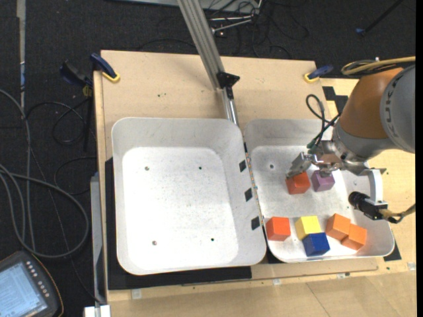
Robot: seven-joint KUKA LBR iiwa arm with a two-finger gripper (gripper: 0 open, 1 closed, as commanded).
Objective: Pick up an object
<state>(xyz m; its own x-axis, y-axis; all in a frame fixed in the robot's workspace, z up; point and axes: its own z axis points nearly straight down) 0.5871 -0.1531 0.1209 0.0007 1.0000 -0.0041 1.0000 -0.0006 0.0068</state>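
Note:
My gripper (310, 168) hangs over the back of the right bin (277, 152), open, with nothing between its fingers. Just below it sit a red cube (298, 184) and a purple cube (322, 180), side by side. One fingertip is by the red cube's top left corner and the other is over the purple cube's top edge. Along the bin's front lie an orange cube (278, 228), a yellow cube (308, 226), a blue cube (316, 244) and two orange blocks (339, 224) (355, 236).
The left bin (132, 177) lies beside the right one, sharing a raised middle rim. A metal pole (205, 38) slants in from the top to the bins' back edge. The arm's orange band (370, 104) and cables overhang the right bin's right side.

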